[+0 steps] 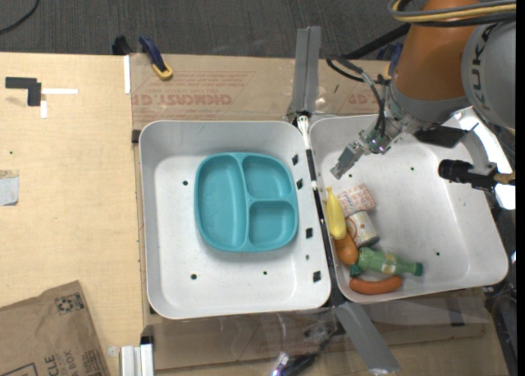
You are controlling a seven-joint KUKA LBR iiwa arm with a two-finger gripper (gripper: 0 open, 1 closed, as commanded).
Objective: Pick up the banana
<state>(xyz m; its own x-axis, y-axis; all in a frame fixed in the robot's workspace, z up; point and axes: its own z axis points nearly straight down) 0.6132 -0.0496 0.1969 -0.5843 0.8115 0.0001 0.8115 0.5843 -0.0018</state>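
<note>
Bench – left bin (156,226): teal tray (246,202) | right bin (459,235): banana (335,214) | end effector (349,159) – grip unclear

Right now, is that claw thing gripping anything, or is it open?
Gripper: it hangs above the right bin, up and to the right of the banana. Nothing sits between its fingers; whether they are open or closed cannot be told.
</note>
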